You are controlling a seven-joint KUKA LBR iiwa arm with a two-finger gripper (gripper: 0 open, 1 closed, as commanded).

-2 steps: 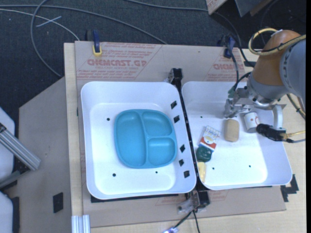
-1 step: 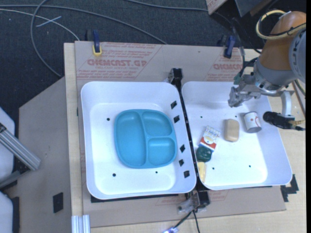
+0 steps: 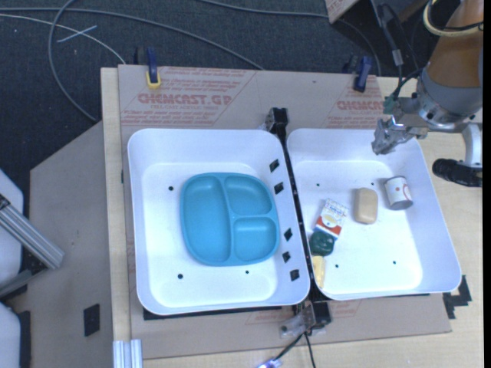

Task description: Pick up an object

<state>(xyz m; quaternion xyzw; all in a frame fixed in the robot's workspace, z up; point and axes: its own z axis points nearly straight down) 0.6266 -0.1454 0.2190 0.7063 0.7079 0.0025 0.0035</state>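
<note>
Tool hangs over the far rim of the right bin, at that bin's upper corner, with nothing seen between its tips; whether it is open or closed cannot be told at this size and angle.

Things to pick lie in the right bin. A small white can lies on its side nearest the tool, just toward the camera from it. Just beside the can, to its left, is a tan oblong block. Further left, near the divider, sit a small printed packet, a dark green piece touching its near end, and a yellow piece by the near-left wall. A blue divided plate lies alone in the left bin.

By my reading this is the approach step: no thing has been lifted, and the arm is not yet over a target. Next the tool would need to move inward over the bin floor, centre above one item, the can or the block being the closest and standing apart from the cluster, then descend and close. The can's round side may roll away from a poorly centred pinch.
</note>
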